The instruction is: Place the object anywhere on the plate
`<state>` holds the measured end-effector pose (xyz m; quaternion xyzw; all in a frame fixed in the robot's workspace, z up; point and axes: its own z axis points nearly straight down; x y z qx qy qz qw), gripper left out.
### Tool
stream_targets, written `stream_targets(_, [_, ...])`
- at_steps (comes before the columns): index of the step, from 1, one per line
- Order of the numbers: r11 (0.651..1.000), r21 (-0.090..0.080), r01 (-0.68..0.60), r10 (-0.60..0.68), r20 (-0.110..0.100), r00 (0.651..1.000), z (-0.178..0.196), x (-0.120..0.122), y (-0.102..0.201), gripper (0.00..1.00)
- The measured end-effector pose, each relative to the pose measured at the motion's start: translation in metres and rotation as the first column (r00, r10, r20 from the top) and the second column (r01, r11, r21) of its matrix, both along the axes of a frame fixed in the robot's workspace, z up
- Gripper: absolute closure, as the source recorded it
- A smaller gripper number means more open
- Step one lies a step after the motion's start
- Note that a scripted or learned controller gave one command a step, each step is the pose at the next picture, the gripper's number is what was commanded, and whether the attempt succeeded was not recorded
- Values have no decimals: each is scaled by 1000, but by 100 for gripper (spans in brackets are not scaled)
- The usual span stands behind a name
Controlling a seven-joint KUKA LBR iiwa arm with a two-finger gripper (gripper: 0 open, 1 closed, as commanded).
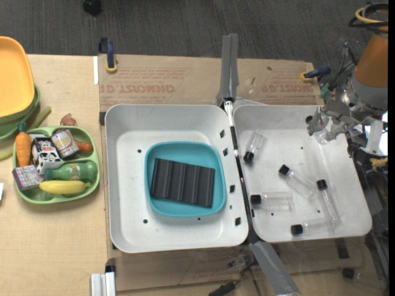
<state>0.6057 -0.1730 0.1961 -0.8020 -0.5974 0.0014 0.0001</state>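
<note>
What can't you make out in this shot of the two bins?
- Gripper, camera view: small and cluttered by cables, so its finger state is unreadable.
- Clear tubes in the right bin: transparent against white; outlines are faint and the count uncertain.
- Dark ridged object on the teal plate: what it is stays unclear.

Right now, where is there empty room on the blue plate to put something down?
The dark ridged block covers most of the teal plate. Bare strips run along the plate's rim all around the block, widest at the top. The right bin is more crowded, with clear tubes scattered across it, and the gripper hangs over its upper right corner.
</note>
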Motion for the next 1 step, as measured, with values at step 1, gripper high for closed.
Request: stream_targets(1, [1000, 0, 0, 0, 0, 1000, 0, 0, 0, 0])
